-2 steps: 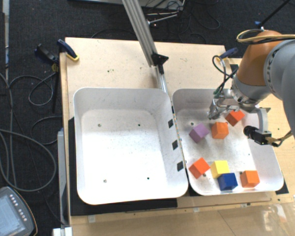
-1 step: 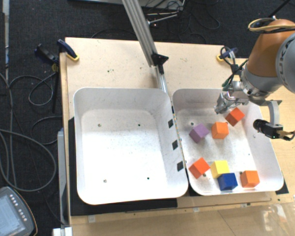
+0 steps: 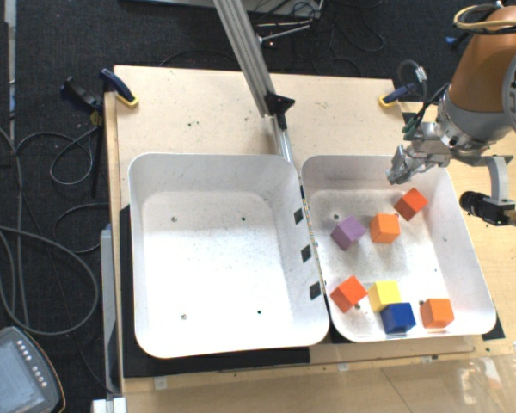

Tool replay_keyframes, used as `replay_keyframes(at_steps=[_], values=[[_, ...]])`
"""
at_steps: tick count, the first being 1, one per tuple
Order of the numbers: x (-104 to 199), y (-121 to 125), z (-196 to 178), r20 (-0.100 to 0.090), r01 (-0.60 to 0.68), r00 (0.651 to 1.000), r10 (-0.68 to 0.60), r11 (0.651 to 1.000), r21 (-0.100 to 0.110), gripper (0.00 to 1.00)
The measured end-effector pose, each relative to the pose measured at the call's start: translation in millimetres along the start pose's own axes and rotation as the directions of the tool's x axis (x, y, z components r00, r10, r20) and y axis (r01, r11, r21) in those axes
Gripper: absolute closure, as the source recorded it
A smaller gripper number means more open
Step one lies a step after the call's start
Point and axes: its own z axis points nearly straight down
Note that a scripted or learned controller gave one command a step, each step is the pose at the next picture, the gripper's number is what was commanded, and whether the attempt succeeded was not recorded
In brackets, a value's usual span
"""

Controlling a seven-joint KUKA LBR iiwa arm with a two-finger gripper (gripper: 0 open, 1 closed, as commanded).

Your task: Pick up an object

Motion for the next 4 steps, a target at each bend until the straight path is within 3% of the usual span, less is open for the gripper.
replay_keyframes(at_steps=[2, 3, 4], values=[[106.9, 10.1, -14.0, -0.003, 0.007, 1.0, -0.007, 1.0, 0.005, 1.0], [159.6, 4.0, -22.4, -0.004, 0.007, 1.0, -0.007, 1.0, 0.007, 1.0], [208.4, 15.2, -19.7, -0.004, 0.006, 1.0, -0.006, 1.0, 0.005, 1.0]])
